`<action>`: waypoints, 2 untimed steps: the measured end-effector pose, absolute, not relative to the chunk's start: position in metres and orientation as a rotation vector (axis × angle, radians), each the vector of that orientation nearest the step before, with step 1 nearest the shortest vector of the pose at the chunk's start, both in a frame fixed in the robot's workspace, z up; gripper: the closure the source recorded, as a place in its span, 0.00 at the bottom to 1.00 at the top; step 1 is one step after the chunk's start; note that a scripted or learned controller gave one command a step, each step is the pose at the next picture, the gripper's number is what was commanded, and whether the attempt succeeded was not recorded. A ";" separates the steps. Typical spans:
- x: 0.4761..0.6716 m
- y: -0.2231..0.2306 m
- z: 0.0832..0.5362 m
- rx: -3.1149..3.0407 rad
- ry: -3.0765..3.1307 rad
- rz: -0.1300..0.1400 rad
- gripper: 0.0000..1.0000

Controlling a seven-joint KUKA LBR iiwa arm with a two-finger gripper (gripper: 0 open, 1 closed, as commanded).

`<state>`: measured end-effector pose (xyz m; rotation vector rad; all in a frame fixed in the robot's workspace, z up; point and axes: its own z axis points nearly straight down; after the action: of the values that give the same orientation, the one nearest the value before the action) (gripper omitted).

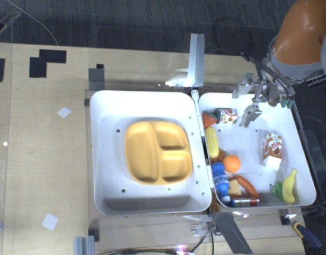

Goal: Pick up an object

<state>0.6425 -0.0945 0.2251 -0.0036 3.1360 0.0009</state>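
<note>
Camera view: gripper (257, 101) poised over the far end of the right bin (303, 158), fingers spread, nothing between them. Nearest candidate: small can (226, 115) just left of it; orange ball (232, 163), corn (211, 141), banana (288, 187) lying loose further down. Left bin (104, 142) carrying a yellow tray (156, 151). Nothing grasped yet; descent, closing and lift all likely remaining.

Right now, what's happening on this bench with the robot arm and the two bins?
The arm reaches in from the right, its gripper open over the far end of the right bin with nothing between its fingers. That bin holds toy food: a corn cob, an orange, a banana, a small can and more. The left bin holds a yellow divided tray. Nothing is picked up yet.
</note>
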 end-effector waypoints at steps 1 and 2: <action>0.595 -0.146 0.158 -0.103 3.139 0.000 0.00; 0.515 -0.162 0.104 0.095 3.139 0.001 0.00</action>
<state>0.5146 -0.1618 0.1043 0.0946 3.1386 0.0012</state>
